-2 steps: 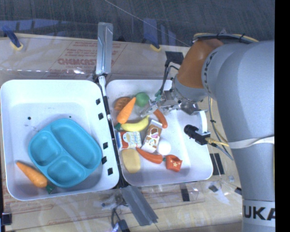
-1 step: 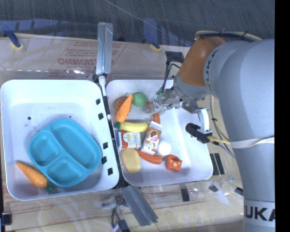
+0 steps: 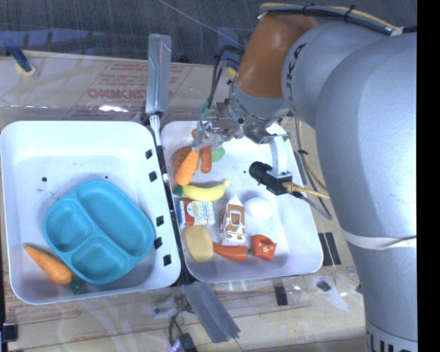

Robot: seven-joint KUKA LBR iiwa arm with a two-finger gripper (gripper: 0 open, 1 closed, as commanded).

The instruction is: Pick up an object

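— What's in the left bin?

— A blue divided plate, with a carrot at its lower left corner.

— And the right bin?

— A second carrot lies at its upper left, a banana just below it, then a small carton and a strawberry nearer the front.

— The gripper?

— It hangs right above that second carrot, possibly touching it. The fingers are too cluttered to read; I can't tell how far apart they are, or whether they grip anything.

Robot lab, white bins, toy food
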